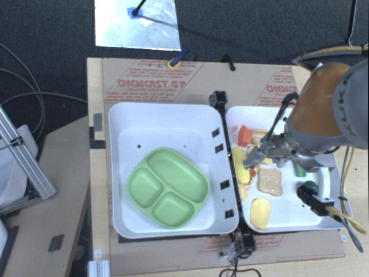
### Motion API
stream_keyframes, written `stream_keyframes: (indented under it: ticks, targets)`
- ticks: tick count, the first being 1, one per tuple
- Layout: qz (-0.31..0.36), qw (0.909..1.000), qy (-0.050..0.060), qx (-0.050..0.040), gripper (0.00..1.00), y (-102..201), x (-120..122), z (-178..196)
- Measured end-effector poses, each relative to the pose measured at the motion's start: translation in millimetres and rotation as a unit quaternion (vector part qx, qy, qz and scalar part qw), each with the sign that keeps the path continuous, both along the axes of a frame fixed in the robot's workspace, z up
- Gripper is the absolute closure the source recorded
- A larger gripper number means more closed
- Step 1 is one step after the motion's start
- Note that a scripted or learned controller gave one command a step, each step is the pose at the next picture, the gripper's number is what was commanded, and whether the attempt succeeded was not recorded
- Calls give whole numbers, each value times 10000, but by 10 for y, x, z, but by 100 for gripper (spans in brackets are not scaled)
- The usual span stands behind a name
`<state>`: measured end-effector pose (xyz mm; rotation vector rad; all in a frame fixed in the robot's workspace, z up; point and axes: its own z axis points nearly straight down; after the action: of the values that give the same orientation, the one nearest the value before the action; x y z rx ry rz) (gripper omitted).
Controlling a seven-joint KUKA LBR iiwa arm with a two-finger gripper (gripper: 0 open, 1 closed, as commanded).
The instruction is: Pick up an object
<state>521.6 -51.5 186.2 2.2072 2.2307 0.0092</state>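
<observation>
Far left on my feed, a cardboard sheet lies under both bins. It has red print, and I can read "CHEMCAST GP" along its top edge, upper L. There's more red print upper R, but it's too cut off to read.

The left bin has a green plate w/ three compartments lying flat in it, toward the near side.

The right bin has the toy food. A long yellow piece sits along its L wall, w/ a red-orange piece just behind it. A toast slice is mid-bin, a pale yellow oval is near the front and a green piece is further R, partly under the arm.

The gripper is low over the right bin, tip between the long yellow piece and the toast slice, close to both. Can't tell if it's released or clenched from this angle, and I see nothing clearly held.
</observation>
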Motion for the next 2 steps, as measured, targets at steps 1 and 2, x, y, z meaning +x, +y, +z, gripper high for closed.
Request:
stream_keyframes:
  ticks: [1,2]
  targets:
    - [-22,10000,38,-1,0,197,-360,-22]
    - [-74,10000,39,-24,0,-419,-362,-935]
